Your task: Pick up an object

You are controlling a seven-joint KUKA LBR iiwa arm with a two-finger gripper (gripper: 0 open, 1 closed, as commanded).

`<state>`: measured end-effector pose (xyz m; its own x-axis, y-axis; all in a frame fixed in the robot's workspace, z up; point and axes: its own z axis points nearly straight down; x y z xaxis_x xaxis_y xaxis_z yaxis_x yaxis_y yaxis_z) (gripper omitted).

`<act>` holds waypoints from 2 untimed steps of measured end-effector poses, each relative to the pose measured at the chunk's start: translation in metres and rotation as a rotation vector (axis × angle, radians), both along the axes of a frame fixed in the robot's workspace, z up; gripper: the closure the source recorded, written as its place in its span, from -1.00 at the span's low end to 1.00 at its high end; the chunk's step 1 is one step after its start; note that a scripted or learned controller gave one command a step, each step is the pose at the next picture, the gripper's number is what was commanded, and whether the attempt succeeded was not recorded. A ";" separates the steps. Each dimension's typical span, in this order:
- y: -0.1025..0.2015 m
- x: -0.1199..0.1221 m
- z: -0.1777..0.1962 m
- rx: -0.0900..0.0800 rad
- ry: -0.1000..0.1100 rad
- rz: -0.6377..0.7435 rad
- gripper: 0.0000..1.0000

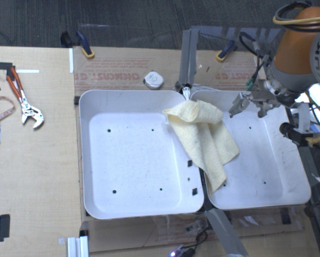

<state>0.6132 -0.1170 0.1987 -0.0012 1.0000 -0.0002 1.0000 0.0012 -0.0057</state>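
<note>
One red-handled wrench [25,104] lying near the left edge of the wooden bench [36,170], jaws toward the front. Farther right, a small round white tape measure [154,80] on the cardboard just behind the left bin [133,159], near that bin's back right corner. Pale yellow towel [205,138] crumpled and draped over the shared rims where the two bins meet: bunched high at the back, one corner just inside the left bin's back right corner, the longer flap hanging down along the left edge of the right bin [272,165] toward its front. Gripper [248,111] poised over the right bin's back edge, right of the towel and apart from it, fingers spread with nothing between them. Orange-banded arm [302,42] rising behind, at the bench's back right corner.
</note>
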 end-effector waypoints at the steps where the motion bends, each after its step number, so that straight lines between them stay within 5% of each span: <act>1: 0.010 -0.057 -0.109 0.001 -0.003 0.020 -1.00; 2: 0.009 -0.058 -0.104 0.002 0.003 0.015 1.00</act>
<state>0.5554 -0.1082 0.0950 -0.0167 0.9999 0.0015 0.9998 0.0167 -0.0088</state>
